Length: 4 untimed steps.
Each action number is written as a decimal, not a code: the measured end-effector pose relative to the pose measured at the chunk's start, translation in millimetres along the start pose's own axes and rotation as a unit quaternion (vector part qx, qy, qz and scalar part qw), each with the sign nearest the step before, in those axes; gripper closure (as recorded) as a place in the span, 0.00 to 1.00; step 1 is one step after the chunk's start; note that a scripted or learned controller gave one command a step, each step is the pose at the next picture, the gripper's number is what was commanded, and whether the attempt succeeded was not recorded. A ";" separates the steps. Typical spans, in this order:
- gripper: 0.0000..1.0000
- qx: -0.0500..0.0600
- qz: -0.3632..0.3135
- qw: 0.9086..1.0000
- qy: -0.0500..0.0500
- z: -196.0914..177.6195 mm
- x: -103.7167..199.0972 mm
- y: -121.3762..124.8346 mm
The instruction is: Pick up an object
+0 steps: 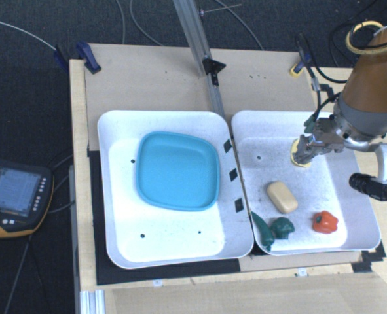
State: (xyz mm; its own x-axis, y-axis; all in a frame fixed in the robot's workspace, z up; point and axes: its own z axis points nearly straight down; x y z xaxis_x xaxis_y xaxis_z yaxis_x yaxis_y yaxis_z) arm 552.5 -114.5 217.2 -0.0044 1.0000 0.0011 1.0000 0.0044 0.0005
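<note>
The jaws [306, 154] hang low over the right bin [272, 126], at a small yellowish thing [298, 159] mostly hidden beneath them; whether they are apart or together cannot be told. The arm [370, 84] comes in from three o'clock, wrist tipped down. At five o'clock of the jaws lies a tan bar [281, 197], long axis running ten to four. A red pepper [324, 222] and green piece [275, 229] lie nearer. A blue plate [178, 170] sits in the left bin [114, 175].
</note>
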 end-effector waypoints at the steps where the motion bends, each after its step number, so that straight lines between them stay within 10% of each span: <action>1: 1.00 0.000 0.000 1.000 0.000 4.9 47.1 8.8; 4: 1.00 0.000 0.000 1.000 0.000 -27.8 202.9 23.9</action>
